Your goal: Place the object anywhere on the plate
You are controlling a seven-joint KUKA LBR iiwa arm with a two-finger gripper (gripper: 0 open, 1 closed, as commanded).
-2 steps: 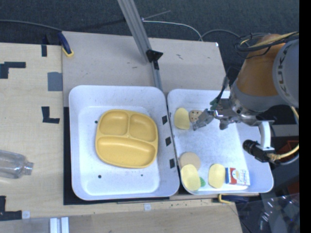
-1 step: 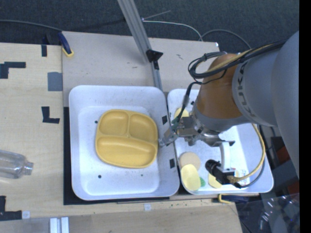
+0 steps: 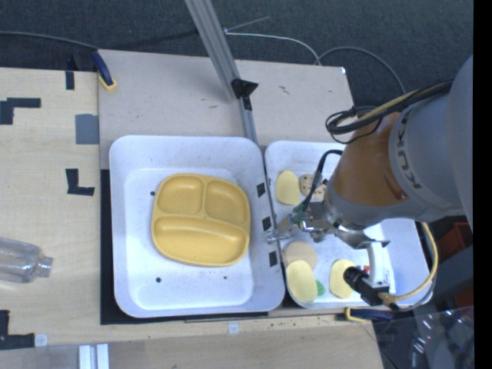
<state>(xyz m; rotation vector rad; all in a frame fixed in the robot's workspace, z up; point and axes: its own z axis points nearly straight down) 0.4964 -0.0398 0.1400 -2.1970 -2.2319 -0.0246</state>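
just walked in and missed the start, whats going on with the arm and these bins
A grey and orange robot arm reaches in from the right and hangs low over the right bin, which holds several small yellowish objects. Its gripper sits near that bin's left wall, among the objects. The yellow divided plate lies in the left bin with nothing on it, so the placing is not yet done.

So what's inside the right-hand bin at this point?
In the right bin: several pale yellow objects, one with a green patch. The arm covers the bin's middle and right, so what lies beneath it cannot be seen.
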